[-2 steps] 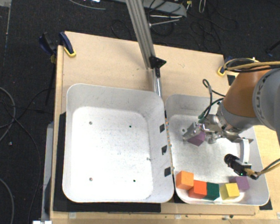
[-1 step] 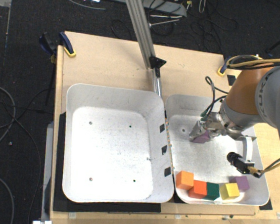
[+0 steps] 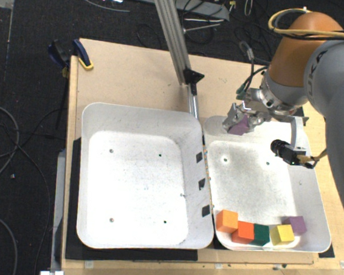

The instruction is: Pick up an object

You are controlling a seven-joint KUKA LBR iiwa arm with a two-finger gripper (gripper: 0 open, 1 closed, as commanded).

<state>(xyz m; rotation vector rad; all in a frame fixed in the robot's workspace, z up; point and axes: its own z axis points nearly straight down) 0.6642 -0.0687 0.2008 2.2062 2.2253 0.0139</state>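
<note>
My gripper [image 3: 237,123] hangs over the far left corner of the right bin [image 3: 265,180], lifted above its floor. A small purple block [image 3: 239,129] shows between the fingertips, and the gripper is shut on it. Along the right bin's near edge lie an orange block [image 3: 228,220], a red block [image 3: 245,231], a green block [image 3: 261,235], a yellow block [image 3: 282,234] and a second purple block [image 3: 297,224]. They sit close together in a row.
The left bin [image 3: 134,179] lies beside the right one, and they meet at a raised rim with black clips [image 3: 202,183]. A slanted metal pole [image 3: 177,37] crosses the bench behind the bins. A black camera fitting [image 3: 283,150] hangs from the wrist over the right bin.
</note>
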